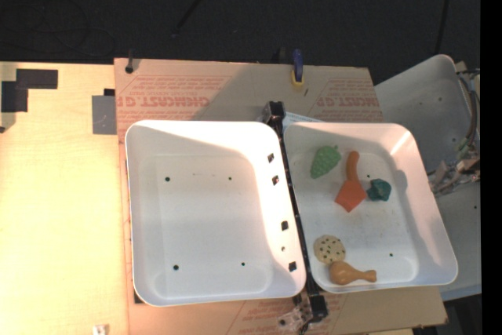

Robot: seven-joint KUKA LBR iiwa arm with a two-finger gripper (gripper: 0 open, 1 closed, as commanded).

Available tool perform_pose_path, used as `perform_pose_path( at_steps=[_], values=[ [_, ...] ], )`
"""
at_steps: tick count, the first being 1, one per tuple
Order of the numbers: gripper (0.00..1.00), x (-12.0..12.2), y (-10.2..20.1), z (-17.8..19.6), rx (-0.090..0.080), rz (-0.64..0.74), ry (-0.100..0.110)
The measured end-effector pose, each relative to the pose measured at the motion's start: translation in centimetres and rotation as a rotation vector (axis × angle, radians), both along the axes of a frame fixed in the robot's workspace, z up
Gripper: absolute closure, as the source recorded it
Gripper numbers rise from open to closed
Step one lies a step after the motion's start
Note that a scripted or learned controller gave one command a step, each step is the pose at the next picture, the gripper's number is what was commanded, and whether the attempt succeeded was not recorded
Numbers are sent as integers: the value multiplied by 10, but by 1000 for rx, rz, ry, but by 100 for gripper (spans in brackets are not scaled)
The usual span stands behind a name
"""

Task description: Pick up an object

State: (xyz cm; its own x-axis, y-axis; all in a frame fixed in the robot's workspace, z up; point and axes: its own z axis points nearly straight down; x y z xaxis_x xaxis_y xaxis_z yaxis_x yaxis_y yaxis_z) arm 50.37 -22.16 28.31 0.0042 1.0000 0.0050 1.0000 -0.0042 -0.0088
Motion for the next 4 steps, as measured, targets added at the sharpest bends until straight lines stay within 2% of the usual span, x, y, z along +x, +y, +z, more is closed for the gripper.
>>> perform_pose_path(
  at_steps=[4],
  values=[
    [100,-1,-5,37,-1,11,1]
  ],
)
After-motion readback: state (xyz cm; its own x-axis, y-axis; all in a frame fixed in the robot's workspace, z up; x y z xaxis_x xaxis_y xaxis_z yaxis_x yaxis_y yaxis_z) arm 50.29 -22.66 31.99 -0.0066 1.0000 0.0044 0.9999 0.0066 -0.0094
